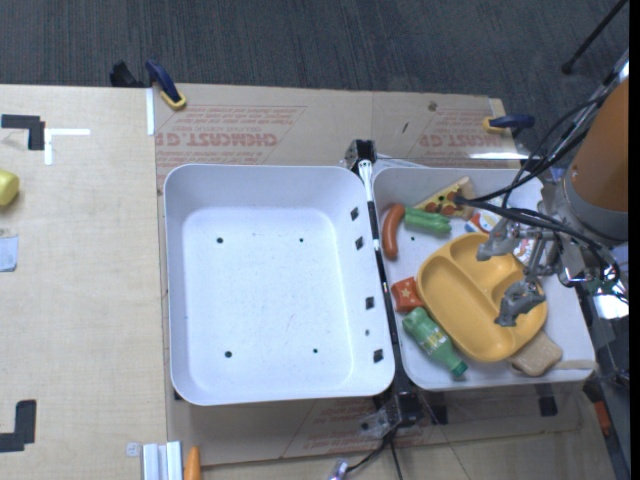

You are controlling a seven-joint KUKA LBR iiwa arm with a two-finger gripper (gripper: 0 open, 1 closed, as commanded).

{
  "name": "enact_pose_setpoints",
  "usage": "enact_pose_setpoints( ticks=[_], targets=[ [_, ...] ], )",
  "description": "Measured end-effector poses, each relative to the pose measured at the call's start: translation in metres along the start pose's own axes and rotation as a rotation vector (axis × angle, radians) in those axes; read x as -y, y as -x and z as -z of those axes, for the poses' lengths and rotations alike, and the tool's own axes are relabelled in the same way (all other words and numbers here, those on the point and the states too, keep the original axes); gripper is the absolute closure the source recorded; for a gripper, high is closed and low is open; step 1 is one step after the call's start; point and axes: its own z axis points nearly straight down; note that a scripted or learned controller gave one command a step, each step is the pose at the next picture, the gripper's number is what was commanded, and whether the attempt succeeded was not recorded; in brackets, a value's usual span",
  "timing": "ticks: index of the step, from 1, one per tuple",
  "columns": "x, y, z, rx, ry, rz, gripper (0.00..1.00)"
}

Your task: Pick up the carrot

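Observation:
The carrot [391, 230] is a short orange-red stick lying along the left wall of the right bin [570, 320], near its far end. My gripper [508, 274] hangs over the yellow divided plate [470, 313] in the middle of that bin, well to the right of the carrot. Its two grey fingers [518, 302] stand apart and open, with nothing between them. The carrot is not touched by the gripper.
A green vegetable [427, 222] and a pizza slice [447, 200] lie just right of the carrot. A red piece [405, 293], a green bottle [435, 340] and a bread slice [537, 358] ring the plate. The left bin [180, 268] adjoins on the left. Cables trail from the wrist.

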Motion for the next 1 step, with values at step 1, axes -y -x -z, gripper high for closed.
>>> enact_pose_setpoints(
  ticks=[1],
  targets=[
    [0.0682, 0.0358, -0.0976, 0.0, 0.0, -0.142, 0.0]
  ],
)
